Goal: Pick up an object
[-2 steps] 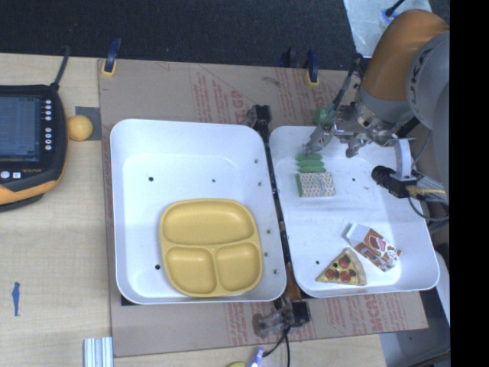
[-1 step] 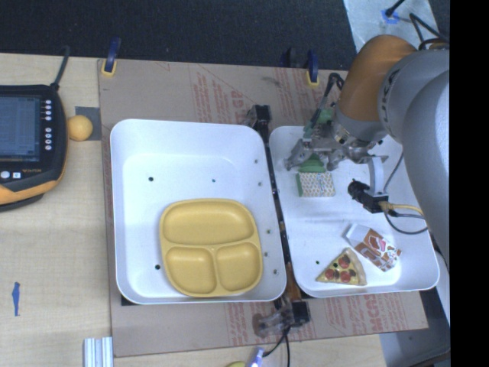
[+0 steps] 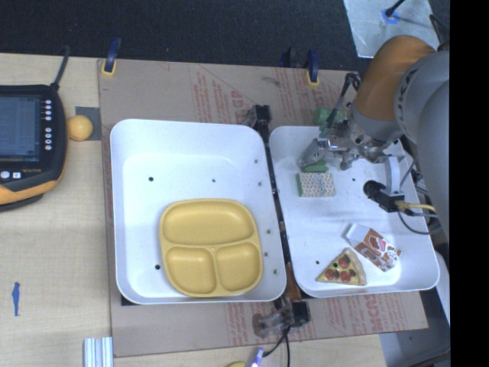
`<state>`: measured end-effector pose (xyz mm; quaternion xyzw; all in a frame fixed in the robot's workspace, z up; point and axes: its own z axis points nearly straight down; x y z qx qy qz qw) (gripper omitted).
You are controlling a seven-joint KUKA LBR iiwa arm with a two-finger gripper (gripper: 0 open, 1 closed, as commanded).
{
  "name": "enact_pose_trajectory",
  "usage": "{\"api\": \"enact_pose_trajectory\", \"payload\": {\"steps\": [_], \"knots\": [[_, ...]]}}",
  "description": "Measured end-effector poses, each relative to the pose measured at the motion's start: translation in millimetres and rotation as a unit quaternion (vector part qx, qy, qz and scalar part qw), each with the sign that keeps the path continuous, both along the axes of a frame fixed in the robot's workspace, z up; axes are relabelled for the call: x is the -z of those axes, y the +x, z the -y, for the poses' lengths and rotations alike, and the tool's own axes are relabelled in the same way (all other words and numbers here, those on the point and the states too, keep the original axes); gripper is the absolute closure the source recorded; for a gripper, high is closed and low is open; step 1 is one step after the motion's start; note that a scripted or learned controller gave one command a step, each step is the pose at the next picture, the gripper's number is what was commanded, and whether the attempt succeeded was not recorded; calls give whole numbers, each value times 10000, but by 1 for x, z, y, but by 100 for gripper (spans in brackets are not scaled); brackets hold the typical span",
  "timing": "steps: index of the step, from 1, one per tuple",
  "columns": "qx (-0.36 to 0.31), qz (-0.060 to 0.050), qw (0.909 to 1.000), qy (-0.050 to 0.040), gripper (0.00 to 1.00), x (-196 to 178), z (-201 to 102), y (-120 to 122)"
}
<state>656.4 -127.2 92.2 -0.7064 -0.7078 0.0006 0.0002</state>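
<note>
Nearest to you, at the front edge of the right-hand shallow white bin (image 3: 306, 277), lies a triangular toy pizza slice (image 3: 343, 269) with red toppings, its crust side toward the bin's front wall and its tip pointing up toward the far side. Just beside it, to the right and slightly farther back, lies a small flat rectangular packet printed in red and white (image 3: 375, 248), its long axis running on a diagonal from upper left to lower right. Both lie flat and loose, as dropped things would, not set in order.

To your left, the other shallow white bin (image 3: 137, 151) holds a yellow plastic divided plate (image 3: 212, 246), one long compartment on its far side and two smaller ones nearer you; it sits toward the front right of that bin.

Farther back in the right bin lies a small square pad with a green-and-white dotted pattern (image 3: 316, 183), flat on the floor near the left wall. I judge this to be the object the arm is after, since the gripper (image 3: 319, 153) hangs just above its far edge. The pad is nearly square, so it offers no strong long axis; its edges run roughly parallel to the bin walls.

You should know that I cannot tell how the gripper stands: the wrist and cables crowd it. Nothing is visibly held, so the pick looks not yet made.

Beyond, on the tabletop (image 3: 46, 266) at far left, rests a black and orange control pendant (image 3: 27, 147).
</note>
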Motion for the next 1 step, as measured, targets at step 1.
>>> {"api": "enact_pose_trajectory", "payload": {"steps": [1], "knots": [[-16, -18, 10000, 3, 0, 0, -33, -6]]}}
